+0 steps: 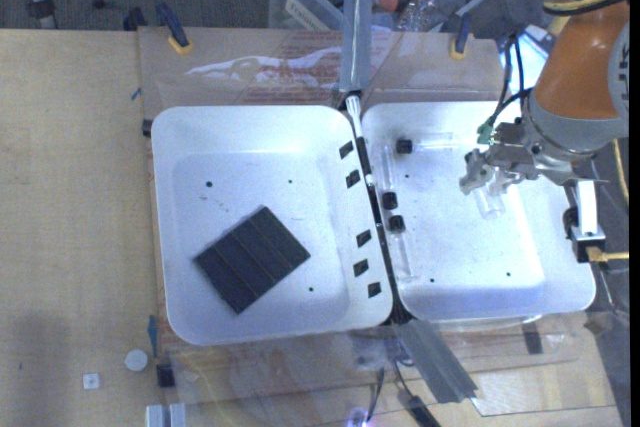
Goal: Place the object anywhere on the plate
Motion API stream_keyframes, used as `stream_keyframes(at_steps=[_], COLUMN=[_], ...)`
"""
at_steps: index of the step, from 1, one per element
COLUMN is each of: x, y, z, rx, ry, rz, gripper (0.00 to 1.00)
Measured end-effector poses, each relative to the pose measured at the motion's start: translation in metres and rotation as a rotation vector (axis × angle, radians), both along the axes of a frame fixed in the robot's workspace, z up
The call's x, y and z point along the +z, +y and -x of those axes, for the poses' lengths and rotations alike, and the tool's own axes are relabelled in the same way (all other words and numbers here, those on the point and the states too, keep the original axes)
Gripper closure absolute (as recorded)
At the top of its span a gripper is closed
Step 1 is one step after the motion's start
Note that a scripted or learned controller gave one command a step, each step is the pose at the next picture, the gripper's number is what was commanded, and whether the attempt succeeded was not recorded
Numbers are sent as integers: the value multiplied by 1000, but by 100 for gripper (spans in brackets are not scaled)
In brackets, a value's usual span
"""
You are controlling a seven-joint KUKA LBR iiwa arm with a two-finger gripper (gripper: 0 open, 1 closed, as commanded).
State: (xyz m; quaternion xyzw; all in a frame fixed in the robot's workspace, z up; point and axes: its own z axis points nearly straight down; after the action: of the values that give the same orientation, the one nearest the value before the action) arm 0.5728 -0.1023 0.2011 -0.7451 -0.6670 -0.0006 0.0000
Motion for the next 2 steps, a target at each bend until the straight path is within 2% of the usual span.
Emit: stream_keyframes(at_steps=[1, 2], x=[-17, -16], y=[99, 186], z=[-38, -85], rx=[-96, 227], ry=[1, -2], rz=[1, 2], gripper=[100, 100])
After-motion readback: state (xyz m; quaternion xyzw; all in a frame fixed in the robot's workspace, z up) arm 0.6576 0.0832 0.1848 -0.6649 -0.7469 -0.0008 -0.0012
